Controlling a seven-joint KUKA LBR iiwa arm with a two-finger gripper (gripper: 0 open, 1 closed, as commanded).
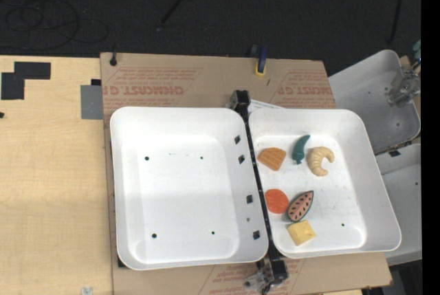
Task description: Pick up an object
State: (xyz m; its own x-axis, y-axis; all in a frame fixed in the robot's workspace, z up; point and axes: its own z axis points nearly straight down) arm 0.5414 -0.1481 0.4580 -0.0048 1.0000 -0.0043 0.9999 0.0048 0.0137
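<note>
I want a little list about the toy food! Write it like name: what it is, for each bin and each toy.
left white bin: no toys in it
right white bin: six toys in it
orange wedge-shaped toy: upper left of the right bin
teal curved toy: beside the croissant
tan croissant toy: upper middle
round red-orange toy: near the divider
brown leaf-shaped striped toy: beside the round one
yellow block toy: nearest the front edge
</note>
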